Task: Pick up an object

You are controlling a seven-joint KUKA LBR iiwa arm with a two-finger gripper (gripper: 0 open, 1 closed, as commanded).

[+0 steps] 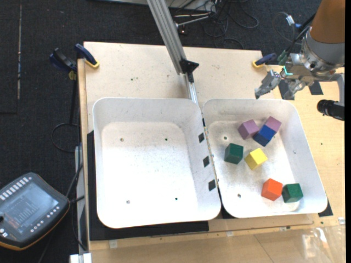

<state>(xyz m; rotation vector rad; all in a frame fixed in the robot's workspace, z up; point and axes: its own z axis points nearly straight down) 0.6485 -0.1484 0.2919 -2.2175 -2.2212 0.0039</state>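
Seven small blocks in the right bin, two purple blocks touching a blue block near the far wall, dark green block beside yellow block, orange block touching another green block near the front corner

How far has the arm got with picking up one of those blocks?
Nothing looks done yet: all seven blocks lie in the right bin, among them the yellow block and the orange block. In hand: the gripper hangs above the bin's far rim, with no block between its jaws. Left to do: come down on a block, close on it and lift.
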